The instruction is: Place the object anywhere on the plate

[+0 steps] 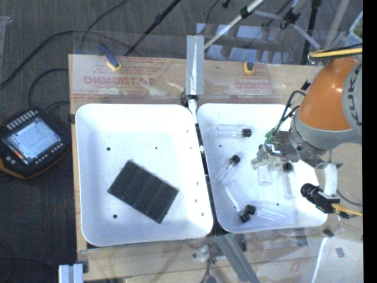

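Observation:
A dark ribbed rectangular plate (143, 191) lies flat and askew in the left bin (94, 128). Several clear vials with black caps are scattered in the right bin (215, 214): one at the back (231, 132), one near the divider (228, 168), one at the front (259, 212). My gripper (266, 158) hangs low over the right bin's middle right, just above a clear vial (265, 175). Nothing is visibly held. The wrist and orange band (330, 96) hide the bin's right part.
A raised divider (202, 158) separates the two bins. A metal post (195, 63) stands behind it. A teach pendant (30, 140) lies on the floor to the left. Cables and a black connector (312, 194) hang at the right bin's front right.

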`<state>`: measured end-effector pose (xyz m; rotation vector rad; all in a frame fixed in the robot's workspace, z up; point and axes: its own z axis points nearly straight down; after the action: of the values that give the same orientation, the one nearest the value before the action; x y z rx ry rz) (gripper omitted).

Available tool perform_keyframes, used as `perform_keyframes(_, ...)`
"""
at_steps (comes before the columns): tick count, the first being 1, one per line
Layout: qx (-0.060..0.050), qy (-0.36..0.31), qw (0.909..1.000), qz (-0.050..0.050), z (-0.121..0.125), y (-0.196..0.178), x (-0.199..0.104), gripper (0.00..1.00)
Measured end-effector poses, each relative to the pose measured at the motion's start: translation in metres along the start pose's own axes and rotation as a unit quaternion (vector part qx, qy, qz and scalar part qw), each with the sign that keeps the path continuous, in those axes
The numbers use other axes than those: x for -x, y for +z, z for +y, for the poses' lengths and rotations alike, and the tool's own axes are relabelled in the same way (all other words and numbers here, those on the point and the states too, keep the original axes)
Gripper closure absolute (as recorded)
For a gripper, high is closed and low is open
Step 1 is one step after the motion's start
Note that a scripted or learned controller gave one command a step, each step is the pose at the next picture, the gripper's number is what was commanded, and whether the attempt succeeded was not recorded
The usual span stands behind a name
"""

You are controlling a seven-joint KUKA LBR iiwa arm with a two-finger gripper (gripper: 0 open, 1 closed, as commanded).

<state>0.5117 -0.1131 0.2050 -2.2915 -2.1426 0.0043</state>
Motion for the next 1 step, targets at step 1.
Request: perform_keyframes(1, -0.001, -0.037, 0.9993, -0.002, 0.075, 0.0238, -0.0563, 1.0)
